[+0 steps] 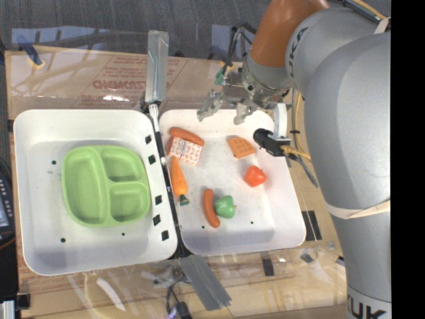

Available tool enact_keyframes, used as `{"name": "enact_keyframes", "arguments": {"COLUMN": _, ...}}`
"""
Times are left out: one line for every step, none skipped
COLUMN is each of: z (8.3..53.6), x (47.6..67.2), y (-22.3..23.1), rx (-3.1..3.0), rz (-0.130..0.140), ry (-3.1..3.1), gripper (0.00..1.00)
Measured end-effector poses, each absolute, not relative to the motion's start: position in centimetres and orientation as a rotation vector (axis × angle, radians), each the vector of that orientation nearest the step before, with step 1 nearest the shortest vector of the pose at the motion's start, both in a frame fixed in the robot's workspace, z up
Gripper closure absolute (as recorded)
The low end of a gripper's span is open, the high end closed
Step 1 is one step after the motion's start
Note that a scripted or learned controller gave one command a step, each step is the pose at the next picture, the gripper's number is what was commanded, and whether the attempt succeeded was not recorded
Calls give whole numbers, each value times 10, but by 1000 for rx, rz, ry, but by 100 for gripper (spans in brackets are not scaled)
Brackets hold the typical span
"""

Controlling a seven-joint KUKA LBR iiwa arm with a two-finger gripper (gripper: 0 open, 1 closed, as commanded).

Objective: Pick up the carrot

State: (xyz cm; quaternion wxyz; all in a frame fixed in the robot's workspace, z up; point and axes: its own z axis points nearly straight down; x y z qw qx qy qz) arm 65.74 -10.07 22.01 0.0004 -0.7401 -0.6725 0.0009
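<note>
Hanging over the top edge of the right white bin (285, 234), the robot's metal two-finger hand (224, 111) sits in the upper middle of the frame. Its fingers are spread apart, and nothing is between them. The orange carrot with a small green tip (178, 180) lies well apart from the hand, down and to the left of it, close against the left wall of the same bin. The carrot is long and thin. Its long line runs almost straight up and down the frame, leaning a little. Its green end points to the bottom of the frame and its orange end points up, near the small white and red patterned packet (186, 151). To reach it, the hand would likely need to go down and left, with its fingers set across the carrot's thin middle.
</note>
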Motion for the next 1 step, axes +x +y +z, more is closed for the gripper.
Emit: {"name": "enact_keyframes", "arguments": {"z": 206, "x": 647, "y": -152, "rx": -2169, "rz": 5, "ry": -2265, "gripper": 0}}
